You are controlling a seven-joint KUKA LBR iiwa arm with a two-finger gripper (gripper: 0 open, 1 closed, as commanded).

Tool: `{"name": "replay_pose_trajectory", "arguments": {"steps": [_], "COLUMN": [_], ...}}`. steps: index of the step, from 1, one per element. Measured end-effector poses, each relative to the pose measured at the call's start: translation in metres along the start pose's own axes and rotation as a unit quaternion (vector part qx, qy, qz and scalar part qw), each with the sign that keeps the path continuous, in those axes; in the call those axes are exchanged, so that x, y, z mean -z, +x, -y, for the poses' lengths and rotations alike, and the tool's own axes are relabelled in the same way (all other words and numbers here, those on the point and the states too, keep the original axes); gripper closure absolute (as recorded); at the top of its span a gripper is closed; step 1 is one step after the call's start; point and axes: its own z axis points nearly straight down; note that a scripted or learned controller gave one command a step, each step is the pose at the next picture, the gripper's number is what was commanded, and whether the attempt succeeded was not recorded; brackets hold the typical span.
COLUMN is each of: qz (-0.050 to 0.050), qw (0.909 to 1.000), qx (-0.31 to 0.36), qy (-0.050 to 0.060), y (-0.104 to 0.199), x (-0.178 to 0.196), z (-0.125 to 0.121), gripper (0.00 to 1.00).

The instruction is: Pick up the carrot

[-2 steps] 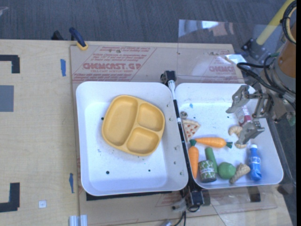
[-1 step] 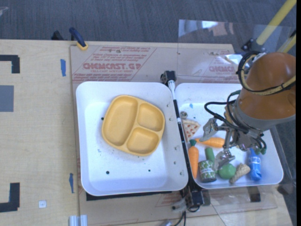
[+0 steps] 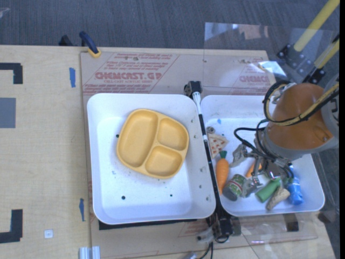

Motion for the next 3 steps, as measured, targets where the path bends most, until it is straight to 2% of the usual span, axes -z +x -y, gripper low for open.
{"name": "replay_pose_trajectory", "arguments": {"steps": [1, 2, 3], "qz": [0.003, 0.002, 0.003], "qw": [1.0, 1.0, 0.9986], "qx": [0.001, 0.001, -0.053], "qy": [0.002, 0.001, 0.001], "y": [-0.002, -0.002, 0.016], "x": [0.01, 0.009, -0.011], "z": [0.0, -0.001, 0.075], "gripper": [1.0, 0.0, 0.0]}}
